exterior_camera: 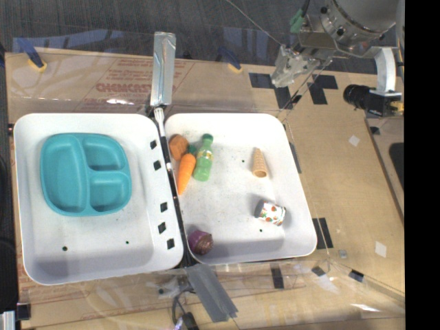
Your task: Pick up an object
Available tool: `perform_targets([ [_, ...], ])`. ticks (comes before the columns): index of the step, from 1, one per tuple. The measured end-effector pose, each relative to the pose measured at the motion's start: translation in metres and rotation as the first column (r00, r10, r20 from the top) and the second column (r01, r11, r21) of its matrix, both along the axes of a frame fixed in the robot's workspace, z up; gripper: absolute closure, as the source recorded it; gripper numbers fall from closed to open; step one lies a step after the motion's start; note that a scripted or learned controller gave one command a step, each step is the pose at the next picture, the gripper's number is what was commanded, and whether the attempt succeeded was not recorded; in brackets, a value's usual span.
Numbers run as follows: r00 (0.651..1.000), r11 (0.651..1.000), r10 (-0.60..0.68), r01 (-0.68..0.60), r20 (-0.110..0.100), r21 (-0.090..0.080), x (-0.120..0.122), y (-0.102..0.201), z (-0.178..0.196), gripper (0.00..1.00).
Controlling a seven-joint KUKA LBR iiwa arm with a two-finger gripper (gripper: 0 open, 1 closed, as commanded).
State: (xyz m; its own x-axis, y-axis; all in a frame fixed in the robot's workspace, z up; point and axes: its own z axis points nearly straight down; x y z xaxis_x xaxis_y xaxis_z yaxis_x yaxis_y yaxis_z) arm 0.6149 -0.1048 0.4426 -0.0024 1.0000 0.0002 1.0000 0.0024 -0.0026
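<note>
The gripper (287, 76) hangs above the right bin's (295, 184) far corner, carrying nothing, its opening unclear, toys scattered for picking.

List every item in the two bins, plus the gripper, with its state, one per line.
Teal divided plate: flat in the left bin, nothing on it.
Carrot: lying beside the bottle.
Green bottle: lying on its side.
Brown ball: resting by the divider.
Ice cream cone: lying down.
Printed cup: tipped over.
Purple ball: in the near corner.
Gripper: above the bench, holding nothing.
</note>
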Motion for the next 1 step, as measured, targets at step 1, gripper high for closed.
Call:
perform_targets([
  [1,1.0,1.0,-0.001,0.001,-0.002,-0.002,-0.0557,-0.0724,-0.0556,1.0],
])
